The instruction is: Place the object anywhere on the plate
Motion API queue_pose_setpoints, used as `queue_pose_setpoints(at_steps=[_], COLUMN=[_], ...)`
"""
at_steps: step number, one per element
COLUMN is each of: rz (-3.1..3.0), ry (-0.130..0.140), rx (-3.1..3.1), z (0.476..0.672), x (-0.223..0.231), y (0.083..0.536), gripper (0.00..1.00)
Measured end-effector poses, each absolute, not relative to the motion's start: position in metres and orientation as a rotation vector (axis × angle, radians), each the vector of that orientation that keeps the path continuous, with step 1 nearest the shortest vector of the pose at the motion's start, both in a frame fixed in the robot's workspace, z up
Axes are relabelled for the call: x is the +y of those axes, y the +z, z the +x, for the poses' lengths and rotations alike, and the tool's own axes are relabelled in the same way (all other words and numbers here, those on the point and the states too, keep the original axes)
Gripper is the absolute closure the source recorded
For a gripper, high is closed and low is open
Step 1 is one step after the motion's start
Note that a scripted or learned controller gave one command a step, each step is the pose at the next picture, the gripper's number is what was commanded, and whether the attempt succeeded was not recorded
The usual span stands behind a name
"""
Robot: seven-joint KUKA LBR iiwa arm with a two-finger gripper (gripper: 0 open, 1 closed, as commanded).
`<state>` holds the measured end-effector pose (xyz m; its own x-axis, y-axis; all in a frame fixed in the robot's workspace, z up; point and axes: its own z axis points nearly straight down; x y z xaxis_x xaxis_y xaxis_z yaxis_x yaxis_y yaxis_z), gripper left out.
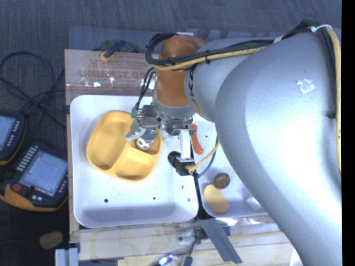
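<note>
A: What's nearest your camera, bottom of frame?

B: Your right bin has a yellow oval piece at its front-left corner, with a small brown round piece just behind it. An orange stick-shaped item lies further back, beside the divider between the bins.

A: And the plate?

B: The yellow plate sits in your left bin, toward the back and centre. It looks two-lobed, with the arm sweeping in over the right bin.

A: Gripper?

B: The gripper is down at the plate's right edge, below the orange band. You can see a small roundish pale object right at the tips, over the plate rim. Can't tell whether the tips are parted or closed, or whether the object is actually clamped; the wrist hides that.

A: Farther out?

B: Cardboard sheet behind the left bin.
</note>
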<state>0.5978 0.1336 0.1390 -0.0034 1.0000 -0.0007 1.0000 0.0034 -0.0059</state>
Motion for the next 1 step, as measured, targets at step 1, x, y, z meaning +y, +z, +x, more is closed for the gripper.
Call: queue_pose_setpoints(at_steps=[1], rz=[-2.215], ry=[0.007], rx=[-2.223], z=[0.5978], x=[0.1336], y=[0.139], gripper=[0.0])
